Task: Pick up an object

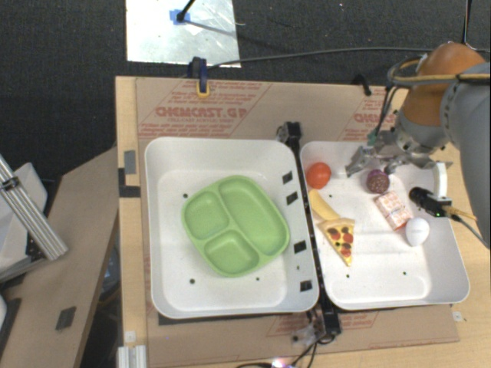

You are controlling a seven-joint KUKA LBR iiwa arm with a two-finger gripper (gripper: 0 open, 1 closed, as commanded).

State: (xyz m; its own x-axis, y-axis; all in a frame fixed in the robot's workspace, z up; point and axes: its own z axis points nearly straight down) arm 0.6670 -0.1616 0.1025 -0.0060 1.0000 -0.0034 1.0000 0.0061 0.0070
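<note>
Hovering tool [374, 165] near purple ball [377, 181], possibly touching; right bin [445, 271] front open.

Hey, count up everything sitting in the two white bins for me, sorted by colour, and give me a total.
Green: 1, the divided plate
Orange-red: 1, the tomato
Yellow: 2, the banana and the pizza slice
Purple: 1, the round fruit
Pink: 1, the packet
White: 1, the egg
Total: 7
</note>
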